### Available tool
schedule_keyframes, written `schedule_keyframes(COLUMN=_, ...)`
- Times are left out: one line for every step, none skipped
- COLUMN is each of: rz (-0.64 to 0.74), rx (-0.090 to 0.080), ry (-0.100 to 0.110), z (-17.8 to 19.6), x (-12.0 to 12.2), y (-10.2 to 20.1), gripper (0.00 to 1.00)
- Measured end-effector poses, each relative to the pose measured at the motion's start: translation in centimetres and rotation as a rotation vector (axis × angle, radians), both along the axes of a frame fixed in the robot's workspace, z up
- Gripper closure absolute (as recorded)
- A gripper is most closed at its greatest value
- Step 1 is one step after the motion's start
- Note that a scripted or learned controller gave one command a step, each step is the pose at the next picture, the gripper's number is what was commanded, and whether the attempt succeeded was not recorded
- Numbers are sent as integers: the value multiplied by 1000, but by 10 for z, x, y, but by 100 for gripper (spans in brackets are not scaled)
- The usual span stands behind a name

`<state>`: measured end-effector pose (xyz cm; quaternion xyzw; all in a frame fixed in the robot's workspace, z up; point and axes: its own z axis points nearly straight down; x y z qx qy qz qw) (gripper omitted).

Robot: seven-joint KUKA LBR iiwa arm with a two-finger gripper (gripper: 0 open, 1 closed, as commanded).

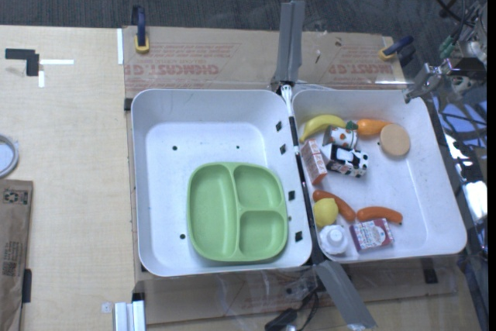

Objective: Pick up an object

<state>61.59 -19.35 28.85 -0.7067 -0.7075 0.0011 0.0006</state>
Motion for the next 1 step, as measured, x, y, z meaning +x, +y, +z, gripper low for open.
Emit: schedule_keyframes(rz=77, rx=0, ry=-1, z=-123, x=43, y=43, gripper=0)
